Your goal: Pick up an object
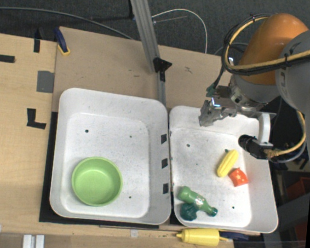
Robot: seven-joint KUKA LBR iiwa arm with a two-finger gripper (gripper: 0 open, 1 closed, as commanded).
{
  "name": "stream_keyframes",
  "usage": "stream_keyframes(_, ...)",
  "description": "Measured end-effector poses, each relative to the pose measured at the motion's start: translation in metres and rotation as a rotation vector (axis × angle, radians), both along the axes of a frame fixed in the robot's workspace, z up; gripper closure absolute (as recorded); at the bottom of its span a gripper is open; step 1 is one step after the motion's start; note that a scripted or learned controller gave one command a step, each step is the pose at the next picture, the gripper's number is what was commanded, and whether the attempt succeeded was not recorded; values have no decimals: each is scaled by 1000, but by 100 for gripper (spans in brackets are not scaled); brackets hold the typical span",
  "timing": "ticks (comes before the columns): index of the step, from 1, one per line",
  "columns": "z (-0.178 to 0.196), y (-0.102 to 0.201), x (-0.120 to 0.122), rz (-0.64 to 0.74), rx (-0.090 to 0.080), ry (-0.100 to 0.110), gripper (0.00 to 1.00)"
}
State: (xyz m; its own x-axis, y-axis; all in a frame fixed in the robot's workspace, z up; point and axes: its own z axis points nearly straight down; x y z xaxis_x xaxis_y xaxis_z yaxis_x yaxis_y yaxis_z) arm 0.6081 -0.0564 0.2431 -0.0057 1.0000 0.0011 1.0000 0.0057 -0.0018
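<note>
The right bin (pixel 255 214) holds a yellow corn-like piece (pixel 227 162), a small orange-red block (pixel 238 177) touching its right side, a green bottle (pixel 197 199) lying on its side, and a dark teal lump (pixel 189 211) against the bottle. My gripper (pixel 208 118) hangs over the back left corner of this bin, well behind and to the left of the yellow piece. Nothing shows beneath it or in its grasp.
A green bowl (pixel 97 181) sits at the front left of the left bin (pixel 113 102). A yellow squeeze bottle (pixel 201 237) lies on the bench just outside the right bin's front rim. A slanted metal pole (pixel 148 32) rises behind the bins.
</note>
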Motion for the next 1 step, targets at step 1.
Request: stream_keyframes(1, -5, 45, -4, 0, 0, 1, 100)
